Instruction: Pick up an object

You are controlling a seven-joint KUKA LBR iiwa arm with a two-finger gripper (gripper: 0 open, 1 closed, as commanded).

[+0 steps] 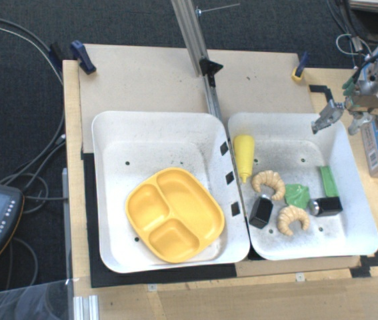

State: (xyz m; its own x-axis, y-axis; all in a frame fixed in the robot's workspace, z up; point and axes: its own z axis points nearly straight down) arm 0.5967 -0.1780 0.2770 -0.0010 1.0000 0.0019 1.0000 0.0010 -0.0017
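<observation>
The tool hangs over the right bin's upper right corner, metal fingers spread, holding nothing. Below and left of it lie two curled pastry croissants (toys, seemingly), a smooth yellow bottle, and a green block.

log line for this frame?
gripper: open, above right bin's far-right rim | held: nothing | right bin: mustard bottle, two croissants | left bin: yellow tray
</observation>
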